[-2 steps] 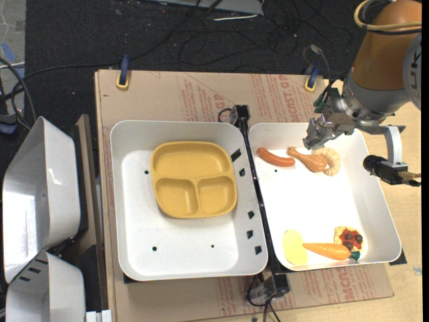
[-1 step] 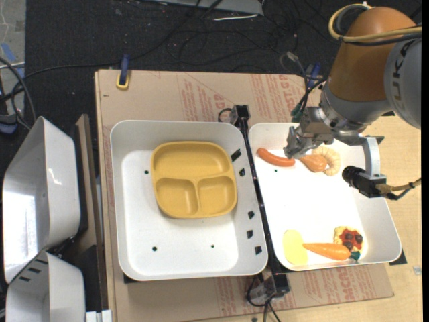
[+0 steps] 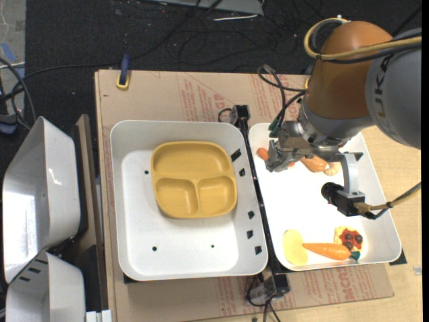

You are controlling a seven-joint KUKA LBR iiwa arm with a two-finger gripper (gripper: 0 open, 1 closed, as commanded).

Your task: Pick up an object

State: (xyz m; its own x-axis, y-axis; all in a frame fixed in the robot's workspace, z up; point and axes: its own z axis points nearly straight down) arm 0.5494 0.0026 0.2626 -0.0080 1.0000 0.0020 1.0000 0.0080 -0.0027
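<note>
The gripper point(image 3: 280, 158) hangs low over the upper left of the right bin point(image 3: 315, 210), right of centre in the frame. Small orange pieces point(image 3: 314, 164) lie just beside it, one at its left edge and more to its right; whether any sits between the jaws, or how far they gape, cannot be told. A carrot point(image 3: 326, 250) lies well apart, lower right. The left bin point(image 3: 134, 200) holds a yellow divided plate point(image 3: 194, 179)

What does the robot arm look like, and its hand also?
The arm is grey with a rounded orange band above the wrist and dark letters on its side. A yellow cable loops over it. The hand is grey metal with dark wires.
</note>
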